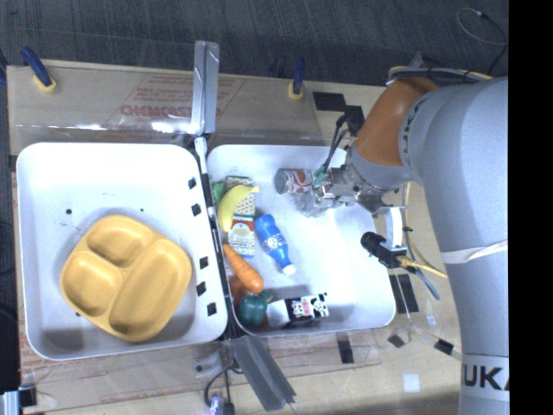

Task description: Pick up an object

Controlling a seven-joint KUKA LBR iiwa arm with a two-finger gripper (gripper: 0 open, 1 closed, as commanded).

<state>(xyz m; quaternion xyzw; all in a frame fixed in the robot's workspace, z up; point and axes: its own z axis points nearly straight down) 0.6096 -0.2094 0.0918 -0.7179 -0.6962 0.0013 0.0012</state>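
Nearby, banana [230, 206], blue bottle [273, 243] and carrot [243, 268] crowd the can [294, 181] — claw [323, 194] grip unclear.

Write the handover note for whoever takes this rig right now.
End effector: over the right bin, at the small can near its far wall; grip state unclear.
Right bin, left side: banana, blue bottle, carrot, green pepper, cow-print carton.
Left bin: yellow divided tray.
Done: nothing visibly lifted.
Left: grasp and raise one object.
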